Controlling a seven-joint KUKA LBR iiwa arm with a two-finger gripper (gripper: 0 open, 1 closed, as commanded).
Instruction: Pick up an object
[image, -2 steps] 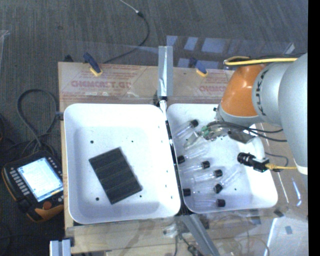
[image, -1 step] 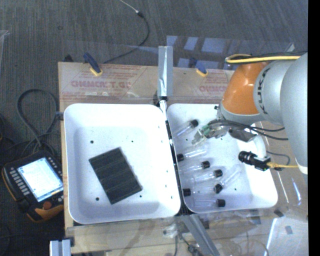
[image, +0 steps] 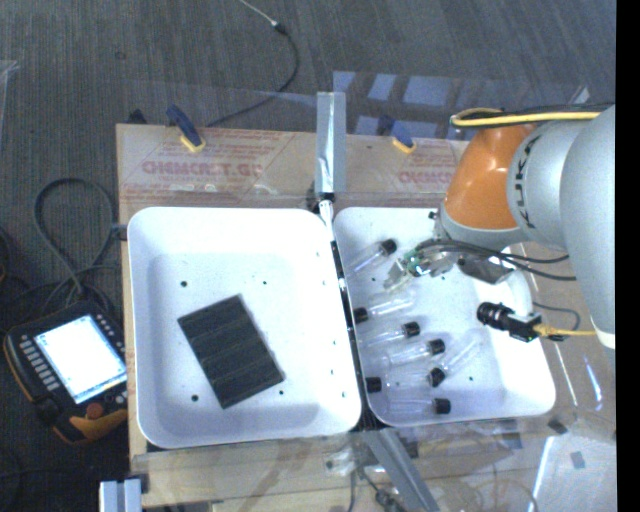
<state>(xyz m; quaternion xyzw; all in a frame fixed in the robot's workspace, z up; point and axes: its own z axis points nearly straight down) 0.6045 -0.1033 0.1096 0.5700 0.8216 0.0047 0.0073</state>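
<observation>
The gripper (image: 425, 262) hangs low over the right bin's (image: 520, 395) scattered clear tubes (image: 405, 352), apparently choosing one, though I cannot tell its grip.

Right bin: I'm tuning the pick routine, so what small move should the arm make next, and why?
Probably a short descent toward the clear plastic tubes with black caps lying scattered in the right white bin. The gripper sits above the bin's upper part, near a tube, with nothing visibly held. The left white bin holds a dark ridged rectangular pad.
</observation>
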